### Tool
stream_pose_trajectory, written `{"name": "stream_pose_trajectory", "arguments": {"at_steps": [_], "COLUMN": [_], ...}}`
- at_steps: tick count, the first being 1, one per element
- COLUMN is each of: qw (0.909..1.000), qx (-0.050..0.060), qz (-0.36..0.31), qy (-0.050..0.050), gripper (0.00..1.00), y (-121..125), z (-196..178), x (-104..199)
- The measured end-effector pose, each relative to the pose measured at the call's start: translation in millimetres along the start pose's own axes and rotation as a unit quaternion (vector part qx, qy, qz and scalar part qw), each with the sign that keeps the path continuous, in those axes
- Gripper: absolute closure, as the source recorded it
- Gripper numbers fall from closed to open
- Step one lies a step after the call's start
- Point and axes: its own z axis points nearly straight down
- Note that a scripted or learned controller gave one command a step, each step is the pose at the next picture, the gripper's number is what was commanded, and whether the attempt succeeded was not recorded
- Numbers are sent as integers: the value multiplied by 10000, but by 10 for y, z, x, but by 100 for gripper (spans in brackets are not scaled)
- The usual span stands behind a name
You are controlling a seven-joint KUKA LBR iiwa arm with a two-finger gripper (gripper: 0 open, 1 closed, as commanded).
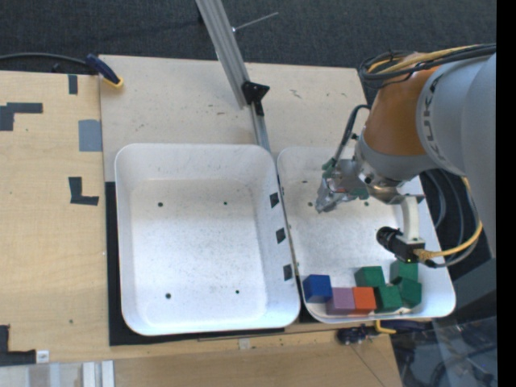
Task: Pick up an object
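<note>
Blocks (pixel 364 290) lay clustered at five o'clock from the gripper (pixel 327 201), well apart; whether it was closed, I cannot tell.

Two bins are set side by side on the surface (pixel 185 95); blocks (pixel 363 293) are clustered in the right bin's (pixel 322 232) lower right corner.
</note>
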Motion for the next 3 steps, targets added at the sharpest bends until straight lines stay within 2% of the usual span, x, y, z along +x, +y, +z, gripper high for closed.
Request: {"name": "stream_pose_trajectory", "arguments": {"at_steps": [1, 2, 3], "qw": [10000, 10000, 10000], "qx": [-12, -1, -8], "qz": [6, 4, 11], "qy": [-5, -1, -5], "gripper": [100, 100, 100], "y": [254, 510, 687], "z": [-186, -153, -258], "x": [429, 952, 1332]}}
